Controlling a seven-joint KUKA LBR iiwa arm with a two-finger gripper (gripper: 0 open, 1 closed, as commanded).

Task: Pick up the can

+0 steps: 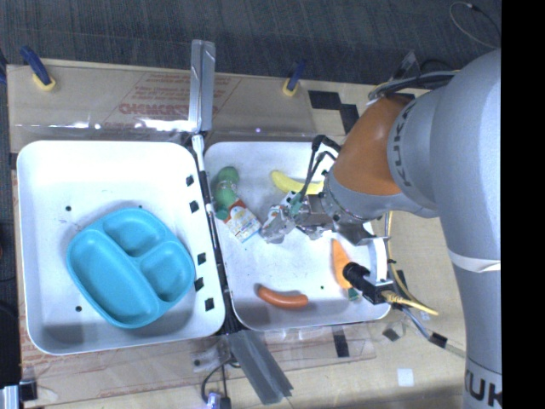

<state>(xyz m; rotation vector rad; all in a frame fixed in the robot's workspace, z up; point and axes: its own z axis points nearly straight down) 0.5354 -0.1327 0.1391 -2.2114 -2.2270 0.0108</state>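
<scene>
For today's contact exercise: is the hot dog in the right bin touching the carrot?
Apart. The camera view shows bare white bin floor between the hot dog and the carrot.

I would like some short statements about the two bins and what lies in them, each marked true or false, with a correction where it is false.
1. The blue divided plate lies in the left bin. True.
2. The sausage lies in the left bin. False: it lies in the right bin, near its front edge.
3. The gripper is over the right bin. True.
4. The banana rests on the blue plate. False: it lies in the right bin, near the back, partly behind the arm.
5. The green can lies near the left wall of the right bin. True.
6. The carrot lies outside both bins. False: it is in the right bin, on its right side.
</scene>
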